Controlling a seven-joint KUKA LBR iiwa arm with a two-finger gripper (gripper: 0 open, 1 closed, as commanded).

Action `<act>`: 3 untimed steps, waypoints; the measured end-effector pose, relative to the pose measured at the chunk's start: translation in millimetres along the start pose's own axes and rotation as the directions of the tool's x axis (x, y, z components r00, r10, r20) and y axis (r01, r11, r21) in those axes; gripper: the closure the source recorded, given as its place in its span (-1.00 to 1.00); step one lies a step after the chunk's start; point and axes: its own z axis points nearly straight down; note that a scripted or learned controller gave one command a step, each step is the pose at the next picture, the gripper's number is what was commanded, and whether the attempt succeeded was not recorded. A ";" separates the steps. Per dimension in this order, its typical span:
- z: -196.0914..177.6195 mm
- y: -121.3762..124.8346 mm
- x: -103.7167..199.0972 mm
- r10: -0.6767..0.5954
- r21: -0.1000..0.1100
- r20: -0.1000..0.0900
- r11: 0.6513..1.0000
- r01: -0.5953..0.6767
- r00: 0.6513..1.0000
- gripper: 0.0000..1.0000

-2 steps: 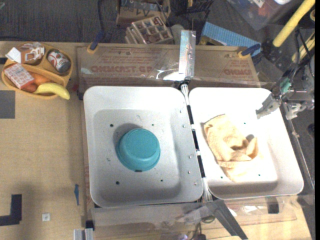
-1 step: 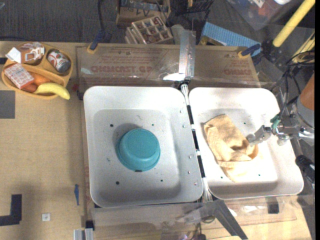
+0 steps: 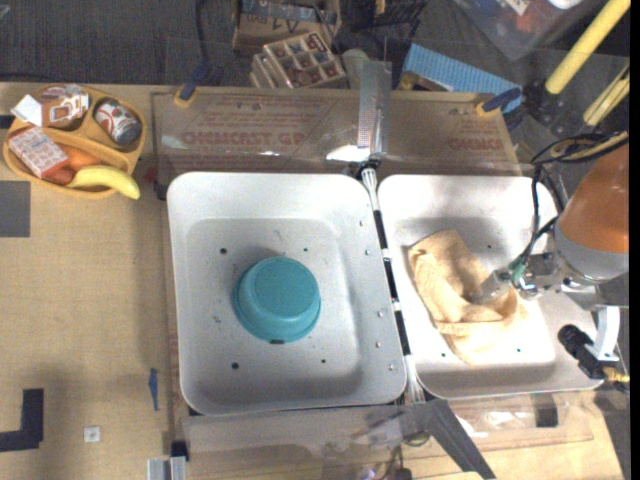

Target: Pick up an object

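The end effector sits in the right-hand part of the frame, low over the right bin, with its tip pressed down into a crumpled tan cloth; whether it is released or clenched on the fabric I cannot tell, since the tip is small, blurred and half sunk in the folds. The arm enters from the right edge, its orange band showing above the wrist.

The cloth lies in the middle of the right bin, bunched into a loose heap with a flap trailing toward the lower right of the frame. It looks soft and light, with no stiffness at all, so it will likely drape and sag once lifted rather than keep its shape. The best hold is probably on a raised ridge or thick fold near the centre of the heap, where there is fabric to pinch (a flat single layer against the bin floor gives little to close on). A thin edge may slip free.

In the left bin an upturned teal bowl rests near the middle, well apart from the cloth. A yellow tray holding a banana and small packets sits on the worktop at the upper left of the frame
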 end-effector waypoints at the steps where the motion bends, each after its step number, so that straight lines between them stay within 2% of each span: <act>1: -0.2 3.8 27.6 -0.043 0.002 -0.001 0.999 0.043 0.999 -1.00; 2: -10.5 4.5 26.7 -0.040 -0.002 0.000 0.999 0.040 0.999 1.00; 3: -60.7 3.2 32.1 -0.304 0.006 -0.003 0.953 0.304 0.953 1.00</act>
